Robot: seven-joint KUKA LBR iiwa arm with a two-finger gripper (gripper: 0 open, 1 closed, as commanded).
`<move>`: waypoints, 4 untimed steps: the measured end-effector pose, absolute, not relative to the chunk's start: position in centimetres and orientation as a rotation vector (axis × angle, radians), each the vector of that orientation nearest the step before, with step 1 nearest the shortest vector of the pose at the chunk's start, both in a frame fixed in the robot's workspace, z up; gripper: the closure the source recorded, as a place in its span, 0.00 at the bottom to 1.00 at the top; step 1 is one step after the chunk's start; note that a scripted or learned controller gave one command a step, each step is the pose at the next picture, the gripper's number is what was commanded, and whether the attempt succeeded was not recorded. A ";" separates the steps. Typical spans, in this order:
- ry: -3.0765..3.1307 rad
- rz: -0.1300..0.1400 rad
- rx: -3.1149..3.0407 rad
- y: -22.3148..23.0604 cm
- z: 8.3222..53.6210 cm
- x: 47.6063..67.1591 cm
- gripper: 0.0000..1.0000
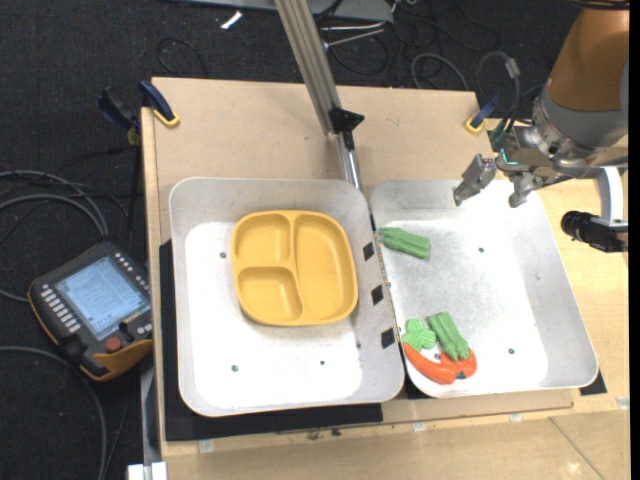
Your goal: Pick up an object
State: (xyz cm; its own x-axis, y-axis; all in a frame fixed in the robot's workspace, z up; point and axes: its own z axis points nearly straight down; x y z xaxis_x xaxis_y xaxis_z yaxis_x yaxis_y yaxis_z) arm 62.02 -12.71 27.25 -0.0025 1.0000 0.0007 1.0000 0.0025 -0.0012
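Fingers point(468, 189) spread above right bin point(520, 268), green toy point(405, 242) below, no legible labels

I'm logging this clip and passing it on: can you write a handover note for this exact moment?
Tool: open, holding nothing, above the right bin's far edge.
Right bin: green toy vegetable near the divider; orange-and-green toy carrot at the near-left corner.
Left bin: yellow divided plate.
Done: nothing picked.
Left: descend, grasp, lift one object.
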 end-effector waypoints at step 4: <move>-2.217 0.007 -2.218 -14.1 11.0 61.6 0.00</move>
State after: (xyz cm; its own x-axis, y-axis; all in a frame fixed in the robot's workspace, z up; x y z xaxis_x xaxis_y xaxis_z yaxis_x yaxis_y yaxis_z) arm 61.58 -14.06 10.96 0.0005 1.0000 0.0007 1.0000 -0.0005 -0.0066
